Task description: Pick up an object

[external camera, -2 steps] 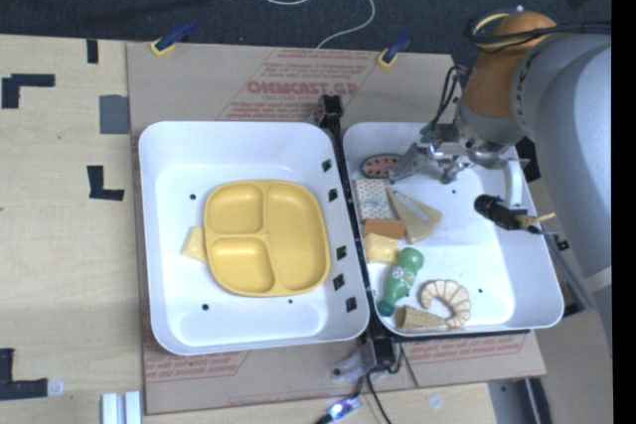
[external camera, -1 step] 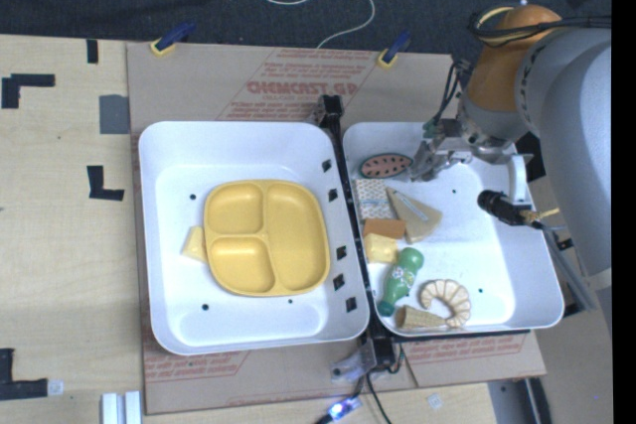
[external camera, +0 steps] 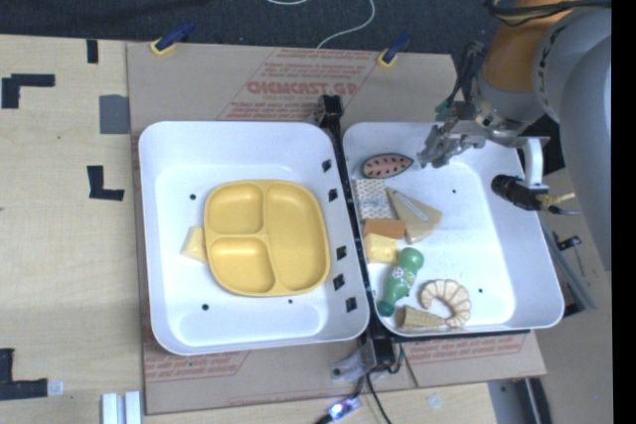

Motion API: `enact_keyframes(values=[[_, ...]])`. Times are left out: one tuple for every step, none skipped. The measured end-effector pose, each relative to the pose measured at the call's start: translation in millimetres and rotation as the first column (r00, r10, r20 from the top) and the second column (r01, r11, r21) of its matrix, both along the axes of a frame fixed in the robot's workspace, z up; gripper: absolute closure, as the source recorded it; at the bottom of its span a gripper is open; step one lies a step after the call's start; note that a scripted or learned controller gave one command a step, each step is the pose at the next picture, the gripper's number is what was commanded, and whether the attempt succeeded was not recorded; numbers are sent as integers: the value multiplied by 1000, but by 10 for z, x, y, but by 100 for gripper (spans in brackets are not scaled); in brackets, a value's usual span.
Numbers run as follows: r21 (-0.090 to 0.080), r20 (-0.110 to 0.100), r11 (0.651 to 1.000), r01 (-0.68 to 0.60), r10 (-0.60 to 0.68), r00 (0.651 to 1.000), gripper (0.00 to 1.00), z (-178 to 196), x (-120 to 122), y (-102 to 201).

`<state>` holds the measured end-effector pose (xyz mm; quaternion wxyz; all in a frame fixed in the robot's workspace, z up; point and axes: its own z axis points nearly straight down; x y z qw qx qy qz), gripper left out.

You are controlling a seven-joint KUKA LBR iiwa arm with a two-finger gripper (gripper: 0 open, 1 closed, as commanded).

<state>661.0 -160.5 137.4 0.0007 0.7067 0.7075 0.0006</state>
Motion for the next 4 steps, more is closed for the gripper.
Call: enact_keyframes(values=[[-1,2,1000,0,0,1000,100,634,-8,-14],[0,0,1000,0,0,1000,100,885,-3,-9],[2,-3,1000,-4,4,1000,100,959,-154,501],[2,-4,1000,-5,5,1000,100,1032,-356,1000]])
